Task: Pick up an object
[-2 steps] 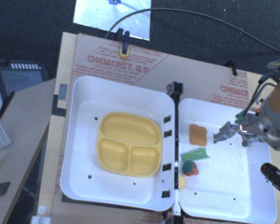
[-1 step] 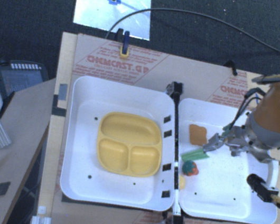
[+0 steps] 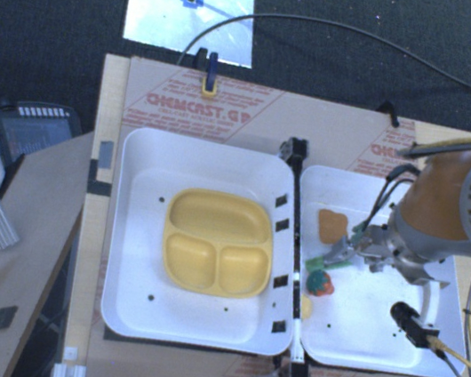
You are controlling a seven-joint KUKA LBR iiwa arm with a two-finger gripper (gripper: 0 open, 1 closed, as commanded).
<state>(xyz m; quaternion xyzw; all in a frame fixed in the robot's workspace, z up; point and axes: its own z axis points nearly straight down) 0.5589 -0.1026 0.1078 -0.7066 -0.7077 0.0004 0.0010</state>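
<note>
Camera view. The gripper (image 3: 343,252) sits low in the right bin (image 3: 370,347), near its left wall. The fingers point toward the divider between the two bins. At this scale it cannot be told whether they are spread or closed, and nothing can be confirmed between them.

Just beyond the gripper tip lies a green object (image 3: 316,263). It is slender, with its long axis running diagonally from lower left to upper right, roughly in line with the gripper. Contact between the two cannot be determined. A small round teal and red object (image 3: 321,284) lies just below it. An orange-brown flat piece (image 3: 332,225) lies just above the gripper on the bin floor.

The arm (image 3: 449,207) enters from the right, with its orange band over the right bin's far edge and the wrist angled down and leftward.

The left bin (image 3: 137,211) holds a yellow three-compartment tray (image 3: 219,242), lying flat near its centre.
</note>
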